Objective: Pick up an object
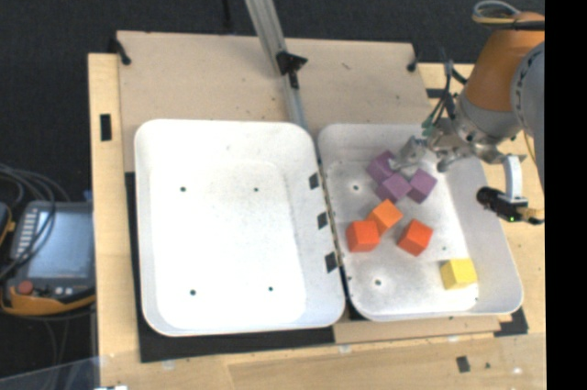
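A wooden counter [105,195] seen from above and at a slant carries two shallow white bins side by side. At the far left, off the counter, a handheld controller [50,241] lies with its cables.

The left bin [156,140] holds no objects, so its whole floor is open room, probably kept free as a place to drop things. A metal pole [261,12] slants up from the back of the counter near the seam where the two bins meet.

The right bin [486,241] holds all the candidate objects. Three purple cubes [396,186] sit bunched toward the back, touching or nearly so. In front of them lie three orange cubes [365,235], also close together; the leftmost is near the bin's left wall. A yellow cube [457,273] sits alone near the front right corner, well apart from the rest, with free floor around it.

The grey arm [500,76], orange band above the wrist, reaches in from the right. Its gripper [424,154] is low over the back of the right bin, at the purple cluster. Whether its fingers are spread or closed is too small and blurred to tell, and no cube is visibly held.

The purple cubes look like the target. Their crowding leaves little room for fingers, so a neighbour may be pushed aside. The yellow cube would be easier.
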Tool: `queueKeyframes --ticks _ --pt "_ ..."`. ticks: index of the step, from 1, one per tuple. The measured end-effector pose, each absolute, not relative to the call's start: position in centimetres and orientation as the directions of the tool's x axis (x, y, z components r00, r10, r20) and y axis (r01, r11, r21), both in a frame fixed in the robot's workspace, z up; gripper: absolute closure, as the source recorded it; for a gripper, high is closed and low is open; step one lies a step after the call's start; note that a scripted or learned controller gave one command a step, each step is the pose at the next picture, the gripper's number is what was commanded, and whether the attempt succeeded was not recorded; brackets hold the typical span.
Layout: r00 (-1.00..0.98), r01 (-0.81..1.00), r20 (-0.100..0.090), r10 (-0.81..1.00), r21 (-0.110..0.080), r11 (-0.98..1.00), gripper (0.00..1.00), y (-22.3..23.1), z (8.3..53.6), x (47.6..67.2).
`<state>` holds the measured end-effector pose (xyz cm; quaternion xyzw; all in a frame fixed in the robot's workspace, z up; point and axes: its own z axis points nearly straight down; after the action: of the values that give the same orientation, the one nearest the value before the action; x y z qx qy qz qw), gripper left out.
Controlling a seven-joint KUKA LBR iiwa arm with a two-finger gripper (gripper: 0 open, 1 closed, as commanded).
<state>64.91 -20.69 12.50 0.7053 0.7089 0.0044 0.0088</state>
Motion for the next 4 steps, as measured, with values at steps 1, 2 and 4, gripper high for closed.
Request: queueKeyframes --ticks 1,2,4 --pt "-0.006 1.0 -0.007 1.0 0.022 0.006 1.0 -20.8 13.5 65.0" --pt "-0.004 1.0 -0.003 1.0 0.009 0.004 1.0 -21.0 19.9 65.8" --pt "-0.005 1.0 -0.001 1.0 0.0 0.005 1.0 -17.0 24.8 65.4"
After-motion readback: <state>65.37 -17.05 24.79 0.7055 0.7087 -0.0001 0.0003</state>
